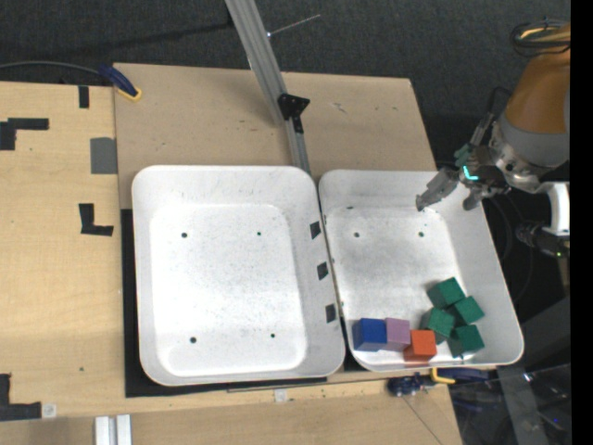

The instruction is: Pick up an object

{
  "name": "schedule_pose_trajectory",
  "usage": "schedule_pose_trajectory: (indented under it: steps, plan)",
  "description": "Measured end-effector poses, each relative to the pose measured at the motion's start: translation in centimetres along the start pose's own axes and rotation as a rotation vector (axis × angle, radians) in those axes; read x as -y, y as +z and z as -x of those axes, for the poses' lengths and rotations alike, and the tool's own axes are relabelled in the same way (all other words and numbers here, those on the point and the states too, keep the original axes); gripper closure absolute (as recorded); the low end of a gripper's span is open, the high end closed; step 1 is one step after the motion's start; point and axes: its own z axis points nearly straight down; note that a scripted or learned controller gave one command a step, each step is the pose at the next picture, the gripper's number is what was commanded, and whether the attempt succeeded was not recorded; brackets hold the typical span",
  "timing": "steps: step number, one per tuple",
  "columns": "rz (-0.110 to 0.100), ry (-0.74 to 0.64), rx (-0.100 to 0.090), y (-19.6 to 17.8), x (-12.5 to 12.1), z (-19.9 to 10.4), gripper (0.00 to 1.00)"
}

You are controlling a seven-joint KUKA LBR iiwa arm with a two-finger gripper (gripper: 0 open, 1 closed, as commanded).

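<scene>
So my gripper (451,186) is hanging over the far right corner of the right bin (389,248), and honestly I can't tell from this angle how it's set. All the blocks are bunched at that bin's near edge, well apart from me: a blue cube (371,332), a lilac cube (397,331) touching it, an orange cube (422,343) next, then a cluster of green blocks (454,313) toward the near right corner. The left bin (222,267) sits right alongside.
</scene>
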Motion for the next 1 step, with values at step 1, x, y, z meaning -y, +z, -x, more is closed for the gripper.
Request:
schedule_pose_trajectory:
  steps: [1]
  plan:
    - [0.004,-0.001,0.002,-0.27,-0.09,0.0,0.0]
